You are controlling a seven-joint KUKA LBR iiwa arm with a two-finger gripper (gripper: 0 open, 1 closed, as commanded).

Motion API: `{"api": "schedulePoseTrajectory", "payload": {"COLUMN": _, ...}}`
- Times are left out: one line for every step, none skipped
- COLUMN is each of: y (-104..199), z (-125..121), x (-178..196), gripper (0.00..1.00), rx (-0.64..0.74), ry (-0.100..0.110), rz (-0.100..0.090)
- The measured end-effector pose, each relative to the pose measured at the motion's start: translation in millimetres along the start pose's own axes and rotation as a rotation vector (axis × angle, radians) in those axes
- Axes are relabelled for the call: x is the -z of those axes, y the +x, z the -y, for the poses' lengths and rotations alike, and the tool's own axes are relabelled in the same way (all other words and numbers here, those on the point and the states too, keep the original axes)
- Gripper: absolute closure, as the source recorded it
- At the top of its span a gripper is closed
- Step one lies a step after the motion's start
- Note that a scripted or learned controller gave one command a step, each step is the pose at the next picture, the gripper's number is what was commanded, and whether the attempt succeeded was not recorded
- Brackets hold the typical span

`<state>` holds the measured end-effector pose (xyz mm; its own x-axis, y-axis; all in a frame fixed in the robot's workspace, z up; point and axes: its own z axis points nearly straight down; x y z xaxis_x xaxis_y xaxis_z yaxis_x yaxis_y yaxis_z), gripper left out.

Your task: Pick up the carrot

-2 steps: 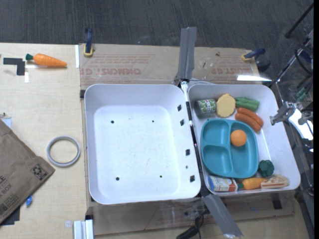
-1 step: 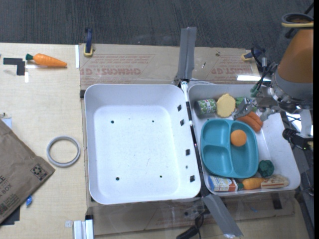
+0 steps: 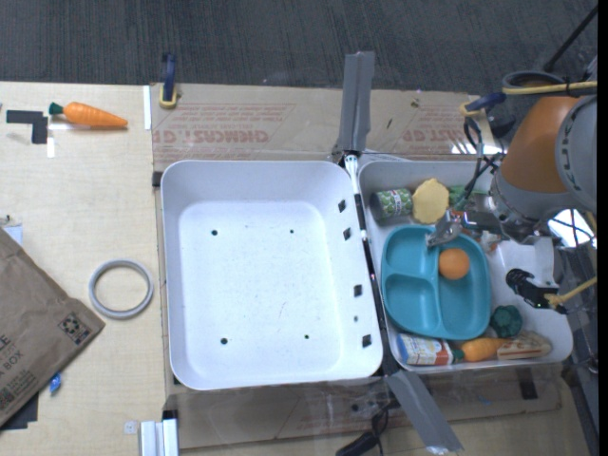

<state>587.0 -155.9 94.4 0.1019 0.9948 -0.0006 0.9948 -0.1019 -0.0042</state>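
Note:
An orange carrot-like piece point(image 3: 480, 349) lies at the front of the right bin point(image 3: 560, 345), between a small carton point(image 3: 423, 350) and a flat wedge point(image 3: 522, 349). A plain carrot with a green top point(image 3: 90, 115) lies outside the bins, on the bench at the far left. My gripper point(image 3: 445, 232) hangs over the back edge of the teal divided plate point(image 3: 418, 297), just above and left of an orange ball point(image 3: 454, 263) that rests on the plate. It is well behind the orange piece at the front. Nothing shows in its grasp.
The right bin also holds a yellow lump point(image 3: 431, 199), a green can point(image 3: 391, 200) and a dark green item point(image 3: 506, 319). The left bin point(image 3: 180, 283) stands beside it. A tape ring point(image 3: 121, 287) and a cardboard box point(image 3: 33, 335) sit on the bench at left.

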Motion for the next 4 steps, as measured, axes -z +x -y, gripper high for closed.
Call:
{"api": "schedulePoseTrajectory", "payload": {"y": 25.7, "z": 65.6, "x": -2.2, "gripper": 0.00, "rx": -0.031, "ry": -0.015, "rz": 0.018}}
{"api": "schedulePoseTrajectory", "payload": {"y": 20.1, "z": 65.7, "x": 4.3, "gripper": 1.00, "rx": -0.037, "ry": -0.012, "rz": 0.024}}
{"api": "schedulePoseTrajectory", "payload": {"y": 14.6, "z": 51.0, "x": -0.7, "gripper": 1.00, "rx": 0.384, "ry": -0.017, "rz": 0.004}}
{"api": "schedulePoseTrajectory", "payload": {"y": 13.8, "z": 49.5, "x": 6.3, "gripper": 1.00, "rx": 0.381, "ry": -0.020, "rz": 0.005}}
